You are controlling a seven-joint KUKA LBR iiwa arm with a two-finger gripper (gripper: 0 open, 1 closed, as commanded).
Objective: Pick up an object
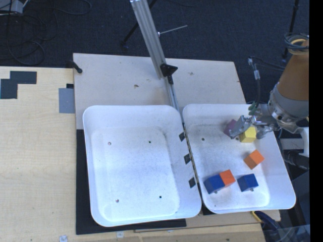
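In the right bin [282, 198] lie several blocks. A purple-grey block [231, 128] and a yellow block [247, 135] sit close together near the bin's far right. My gripper [255, 122] hangs low right over them, against the yellow block's upper side. An orange block [254, 159] lies a little nearer the front. Along the front sit a blue block [213, 183], a small orange block [227, 177] touching it, and another blue block [247, 182].
The left bin [96, 135] stands beside the right one, with black clips [187, 158] along the shared wall. A slanted metal rail [151, 39] rises behind the bins. The arm's orange band [295, 79] and wrist stand over the right bin's far right edge.
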